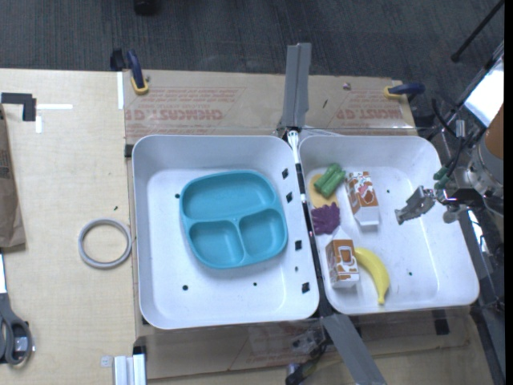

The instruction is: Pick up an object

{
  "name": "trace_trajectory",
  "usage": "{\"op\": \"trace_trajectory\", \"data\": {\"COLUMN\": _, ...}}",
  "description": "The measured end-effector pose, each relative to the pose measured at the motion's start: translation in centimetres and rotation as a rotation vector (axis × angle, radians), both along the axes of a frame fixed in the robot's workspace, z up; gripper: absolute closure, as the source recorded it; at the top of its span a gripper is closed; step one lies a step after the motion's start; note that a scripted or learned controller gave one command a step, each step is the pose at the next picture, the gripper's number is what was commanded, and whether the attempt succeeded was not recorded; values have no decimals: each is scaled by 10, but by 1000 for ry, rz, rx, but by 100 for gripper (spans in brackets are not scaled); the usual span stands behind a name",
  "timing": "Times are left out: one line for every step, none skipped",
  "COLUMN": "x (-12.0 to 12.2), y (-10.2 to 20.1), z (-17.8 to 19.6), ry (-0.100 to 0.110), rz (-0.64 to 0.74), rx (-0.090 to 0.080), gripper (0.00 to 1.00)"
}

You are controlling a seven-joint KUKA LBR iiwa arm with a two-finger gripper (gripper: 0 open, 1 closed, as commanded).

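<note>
Metal two-finger jaws point(412, 205) at three o'clock over right white bin point(429, 283), state unclear, yellow banana point(374, 272) at six o'clock, two small cartons point(362, 199), blue divided plate point(233, 219) in left bin point(156, 239)

arm: comes in from the right side, mostly cut off by the frame; a bit of orange shows at the right edge above grey wrist hardware
wrist: dark, cabled, sits over the right rim of the right bin point(417, 147)
gripper point(409, 207): over the right half of that bin, nearer the right wall than the divider, roughly mid-depth
orientation: fingers point left and slightly down toward the bin floor
fingers: too small and blurred to read the gap
load: nothing visible between the fingers
contact: gripper looks clear of the bin walls
</note>
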State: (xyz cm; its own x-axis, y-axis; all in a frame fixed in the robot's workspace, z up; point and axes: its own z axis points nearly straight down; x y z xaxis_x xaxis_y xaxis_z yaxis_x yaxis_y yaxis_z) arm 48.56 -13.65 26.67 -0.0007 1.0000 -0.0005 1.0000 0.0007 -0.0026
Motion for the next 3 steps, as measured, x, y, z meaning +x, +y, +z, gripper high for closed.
{"op": "trace_trajectory", "data": {"x": 1, "y": 13, "z": -101, "ry": 1, "rz": 55, "rx": 1, "gripper": 0}}
{"op": "trace_trajectory", "data": {"x": -1, "y": 34, "z": -162, "ry": -23, "rz": 167, "rx": -1, "gripper": 0}}
{"op": "trace_trajectory", "data": {"x": 2, "y": 30, "z": -138, "ry": -3, "rz": 314, "rx": 1, "gripper": 0}}
